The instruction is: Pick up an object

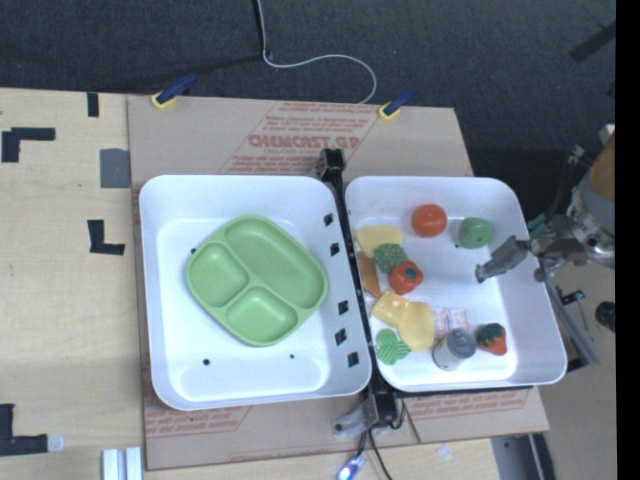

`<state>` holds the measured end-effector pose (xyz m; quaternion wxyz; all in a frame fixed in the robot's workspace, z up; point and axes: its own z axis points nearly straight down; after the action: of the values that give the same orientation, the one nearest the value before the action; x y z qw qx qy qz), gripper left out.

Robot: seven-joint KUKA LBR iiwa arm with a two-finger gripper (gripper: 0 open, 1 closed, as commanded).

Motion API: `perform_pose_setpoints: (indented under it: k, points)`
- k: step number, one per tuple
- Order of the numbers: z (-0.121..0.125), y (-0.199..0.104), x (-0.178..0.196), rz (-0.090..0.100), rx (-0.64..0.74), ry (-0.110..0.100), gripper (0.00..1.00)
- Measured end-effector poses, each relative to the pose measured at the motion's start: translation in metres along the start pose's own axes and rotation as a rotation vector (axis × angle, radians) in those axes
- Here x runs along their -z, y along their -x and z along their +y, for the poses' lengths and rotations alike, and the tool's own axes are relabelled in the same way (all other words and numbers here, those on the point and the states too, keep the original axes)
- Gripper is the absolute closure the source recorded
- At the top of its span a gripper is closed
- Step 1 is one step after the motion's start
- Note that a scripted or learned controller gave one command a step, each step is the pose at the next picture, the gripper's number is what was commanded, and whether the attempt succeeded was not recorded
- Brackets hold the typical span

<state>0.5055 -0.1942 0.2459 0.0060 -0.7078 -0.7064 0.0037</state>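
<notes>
Cardboard-covered tabletop (290, 133) with two white bins.
My claw (497, 263) hangs spread and holding nothing over the right bin (535, 313), near the green ball (475, 232), ready to descend on a toy.

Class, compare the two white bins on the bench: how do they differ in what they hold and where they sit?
The left bin holds one green divided plate; the right bin holds many small toy foods. The gripper is over the right bin, not the left bin. Both are shallow, white and side by side.
</notes>
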Motion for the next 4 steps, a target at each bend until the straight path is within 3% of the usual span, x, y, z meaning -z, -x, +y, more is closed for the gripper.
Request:
perform_pose_setpoints:
  k: [1, 4]
  points:
    - [0.002, 0.000, 0.005, -0.002, 0.004, 0.010, 0.00]
    - [0.002, -0.008, -0.134, -0.001, 0.004, 0.005, 0.00]
